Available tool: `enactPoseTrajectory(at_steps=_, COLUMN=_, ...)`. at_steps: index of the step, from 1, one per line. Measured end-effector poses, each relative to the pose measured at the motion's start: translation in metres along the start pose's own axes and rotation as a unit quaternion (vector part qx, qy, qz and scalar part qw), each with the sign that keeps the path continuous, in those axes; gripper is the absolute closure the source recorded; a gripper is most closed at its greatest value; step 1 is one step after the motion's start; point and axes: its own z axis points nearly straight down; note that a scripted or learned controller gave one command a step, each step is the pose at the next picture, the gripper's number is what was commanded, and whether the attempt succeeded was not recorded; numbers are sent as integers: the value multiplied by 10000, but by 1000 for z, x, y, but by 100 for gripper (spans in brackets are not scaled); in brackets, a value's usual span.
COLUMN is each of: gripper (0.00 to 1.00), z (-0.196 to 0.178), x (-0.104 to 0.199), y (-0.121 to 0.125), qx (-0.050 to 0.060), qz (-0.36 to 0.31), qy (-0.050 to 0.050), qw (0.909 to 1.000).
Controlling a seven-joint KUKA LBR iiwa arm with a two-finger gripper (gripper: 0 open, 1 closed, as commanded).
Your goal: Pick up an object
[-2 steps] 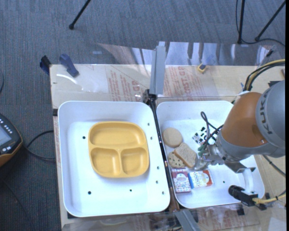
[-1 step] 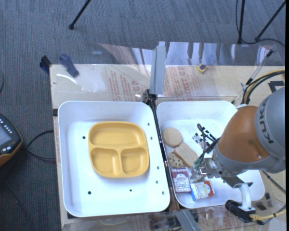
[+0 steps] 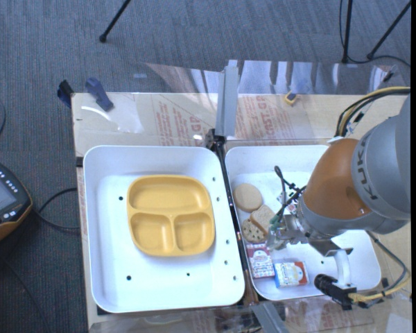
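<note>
we see the grey arm with its orange band (image 3: 336, 179) reaching over the right shallow white bin (image 3: 347, 283). its claw (image 3: 281, 231) sits low among the items there, just beside a round tan cookie-like piece (image 3: 248, 196), a toast-shaped piece (image 3: 263, 218) and a small red-and-white packet (image 3: 290, 274). whether the claw is released or clenched we cannot tell. the left white bin (image 3: 104, 255) holds a yellow three-compartment plastic tray (image 3: 170, 214).

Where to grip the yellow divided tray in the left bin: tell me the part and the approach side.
Grip the yellow divided tray by its raised outer rim, probably the edge facing the right bin, coming straight down from above. It lies flat with compartments up, so only the thin rim offers a pinch. That edge sits nearest the arm, and the left bin leaves bare floor around it.
</note>
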Motion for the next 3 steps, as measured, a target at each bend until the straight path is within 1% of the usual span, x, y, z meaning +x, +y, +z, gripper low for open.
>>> enactPoseTrajectory(at_steps=1, gripper=100, z=-2, x=-8, y=109, qx=-17, qz=0, qy=-8, qw=10000)
enactPoseTrajectory(at_steps=2, gripper=100, z=-11, x=-8, y=108, qx=-5, qz=-12, qy=-7, qw=10000)
enactPoseTrajectory(at_steps=3, gripper=100, z=-4, x=-2, y=119, qx=-29, qz=4, qy=-9, qw=10000)
